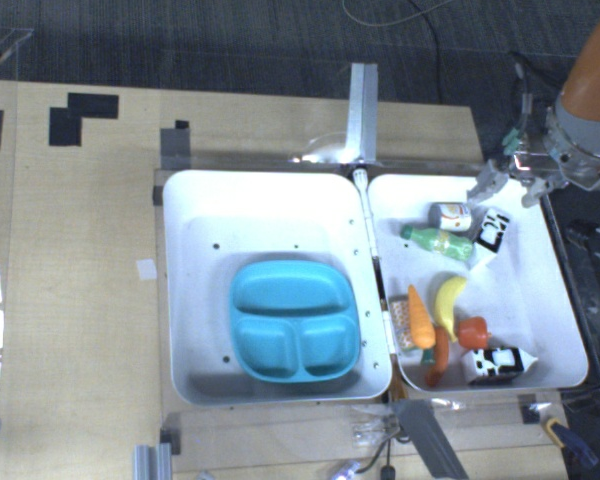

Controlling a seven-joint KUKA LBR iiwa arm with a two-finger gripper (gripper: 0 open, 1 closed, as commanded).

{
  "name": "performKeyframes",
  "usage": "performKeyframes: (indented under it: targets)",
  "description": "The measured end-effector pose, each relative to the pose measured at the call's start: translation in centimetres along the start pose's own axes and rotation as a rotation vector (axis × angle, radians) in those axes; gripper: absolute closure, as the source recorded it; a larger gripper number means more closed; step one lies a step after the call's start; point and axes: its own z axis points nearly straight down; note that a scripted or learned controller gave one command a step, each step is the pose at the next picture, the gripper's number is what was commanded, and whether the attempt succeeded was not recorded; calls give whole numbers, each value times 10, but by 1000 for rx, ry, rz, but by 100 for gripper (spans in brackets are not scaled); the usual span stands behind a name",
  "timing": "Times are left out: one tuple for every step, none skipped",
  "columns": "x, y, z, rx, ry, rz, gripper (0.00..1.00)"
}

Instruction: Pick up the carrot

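Note:
The orange carrot point(420, 317) lies at the near left of the right bin point(540, 298), pointing away, beside a yellow banana point(447, 303) on its right. My gripper point(507, 186) hangs over the far right corner of that bin, well away from the carrot. Its two fingers point(484, 181) stand spread apart and open, with nothing between them.
A green bottle point(438, 240), a small can point(450, 215) and a black-and-white card point(493, 230) lie just below the gripper. A red piece point(472, 331), a red chili point(437, 362) and a cow-patterned carton point(500, 363) crowd the carrot. A blue divided plate point(295, 318) sits in the left bin point(200, 268).

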Motion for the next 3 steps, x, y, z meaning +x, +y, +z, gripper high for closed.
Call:
performKeyframes:
  targets:
    - [46,-36,127,2,1,-42,0]
    - [17,-24,160,-6,2,118,0]
    - [84,-58,64,-2,0,144,0]
